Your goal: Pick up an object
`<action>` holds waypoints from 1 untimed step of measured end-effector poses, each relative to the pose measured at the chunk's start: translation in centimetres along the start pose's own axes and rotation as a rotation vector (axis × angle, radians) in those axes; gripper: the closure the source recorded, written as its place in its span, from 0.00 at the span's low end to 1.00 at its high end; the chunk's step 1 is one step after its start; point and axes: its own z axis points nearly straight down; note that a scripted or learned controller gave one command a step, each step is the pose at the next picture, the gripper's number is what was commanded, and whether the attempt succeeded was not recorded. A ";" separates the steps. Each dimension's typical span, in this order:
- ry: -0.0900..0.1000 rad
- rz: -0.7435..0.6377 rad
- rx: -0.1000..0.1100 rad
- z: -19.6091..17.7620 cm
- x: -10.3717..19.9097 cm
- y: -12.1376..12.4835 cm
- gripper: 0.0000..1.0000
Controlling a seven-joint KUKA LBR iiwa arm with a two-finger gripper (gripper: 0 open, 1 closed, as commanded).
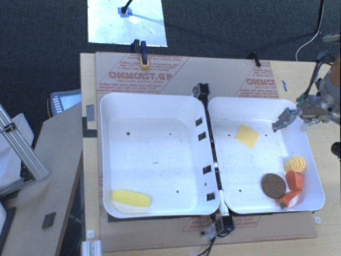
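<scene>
My gripper [294, 122] hangs over the far right corner of the right bin [266, 104], reaching in from the right. It is open and nothing lies between its fingers. A flat yellow square [247, 135] lies to its left on the bin floor. In the bin's near right corner sit a brown round disc [273, 185], a yellow knobbly piece [296, 164], a red-orange block [294, 180] and a small orange carrot-like piece [288, 199]. All of these lie apart from the gripper.
The left bin [149, 103] holds a long yellow piece [130, 198] in its near left corner. A black clipped divider [209, 148] runs between the bins. A cable [314, 31] hangs at the far right.
</scene>
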 end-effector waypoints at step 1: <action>-0.001 0.004 0.002 4.1 -4.1 -0.6 0.00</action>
